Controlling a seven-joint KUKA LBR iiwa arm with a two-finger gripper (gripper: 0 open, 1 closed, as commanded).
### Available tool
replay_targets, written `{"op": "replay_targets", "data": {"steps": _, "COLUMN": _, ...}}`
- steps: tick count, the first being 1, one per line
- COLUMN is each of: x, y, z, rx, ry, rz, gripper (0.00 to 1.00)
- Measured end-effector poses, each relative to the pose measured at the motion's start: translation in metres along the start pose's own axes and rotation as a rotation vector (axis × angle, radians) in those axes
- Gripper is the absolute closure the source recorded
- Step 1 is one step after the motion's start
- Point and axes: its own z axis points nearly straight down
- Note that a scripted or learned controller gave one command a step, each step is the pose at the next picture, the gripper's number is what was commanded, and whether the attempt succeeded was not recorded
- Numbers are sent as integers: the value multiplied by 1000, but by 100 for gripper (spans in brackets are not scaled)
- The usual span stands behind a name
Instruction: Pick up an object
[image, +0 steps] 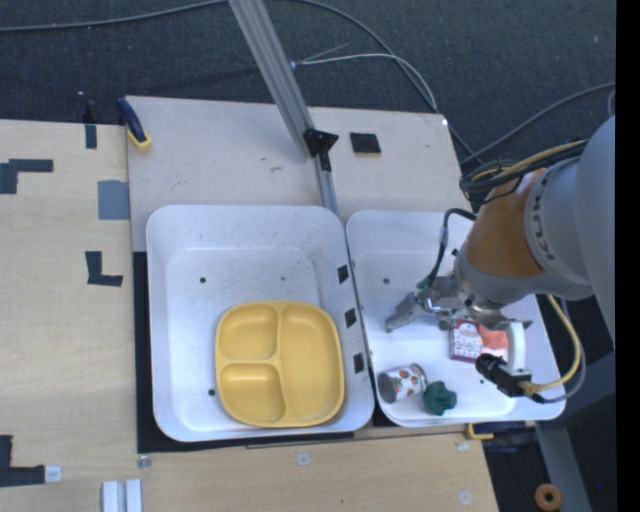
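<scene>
A light wooden surface (60, 330) carries 2 shallow white bins side by side. The left bin (180, 250) holds a yellow divided plate (280, 362). The right bin (400, 250) holds a small printed cup (403, 381) lying on its side, a green toy (439, 399) touching it, and a red-and-white packet (468, 341) partly under the arm. The grey arm with its orange band (500, 240) reaches in from the right; its tool (402, 315) hangs low over bare bin floor — whether its fingers are apart or together I cannot tell. No object sits between them. A good pick probably means shifting toward the cup, centring over it, and descending straight — avoiding the toy alongside.
</scene>
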Motion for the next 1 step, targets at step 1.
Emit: {"op": "replay_targets", "data": {"steps": 1, "x": 0, "y": 1, "z": -12, "rx": -4, "ry": -1, "rz": -1, "gripper": 100}}
